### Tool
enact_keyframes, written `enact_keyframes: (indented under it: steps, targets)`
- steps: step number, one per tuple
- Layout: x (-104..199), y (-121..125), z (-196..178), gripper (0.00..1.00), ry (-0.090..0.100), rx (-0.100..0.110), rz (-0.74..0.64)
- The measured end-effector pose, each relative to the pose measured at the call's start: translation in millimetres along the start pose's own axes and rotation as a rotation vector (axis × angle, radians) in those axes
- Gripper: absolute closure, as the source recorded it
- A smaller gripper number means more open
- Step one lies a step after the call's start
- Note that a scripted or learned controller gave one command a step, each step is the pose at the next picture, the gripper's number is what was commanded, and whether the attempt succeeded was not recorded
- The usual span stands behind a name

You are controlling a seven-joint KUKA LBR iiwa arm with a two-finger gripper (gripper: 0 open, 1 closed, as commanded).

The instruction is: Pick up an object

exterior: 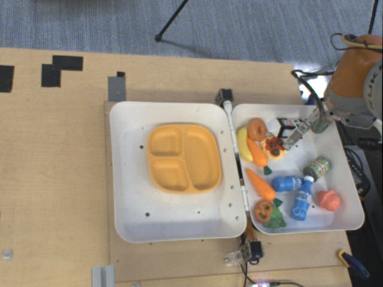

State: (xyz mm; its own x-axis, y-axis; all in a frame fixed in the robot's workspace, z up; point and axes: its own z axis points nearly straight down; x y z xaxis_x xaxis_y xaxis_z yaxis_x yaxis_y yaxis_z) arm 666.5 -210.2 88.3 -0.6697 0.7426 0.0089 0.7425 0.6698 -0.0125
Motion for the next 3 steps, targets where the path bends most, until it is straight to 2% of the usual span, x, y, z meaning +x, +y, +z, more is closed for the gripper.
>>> enact_keyframes:
  steps: [1, 2, 3]
  targets:
    - [74, -47, 0, 0.00, -0.023, -0.020, -0.126]
    - [74, -45, -12, 1.00, -0.020, -0.022, -0.124]
    - [136, -45, -141, 1.00, -0.018, -0.015, -0.310]
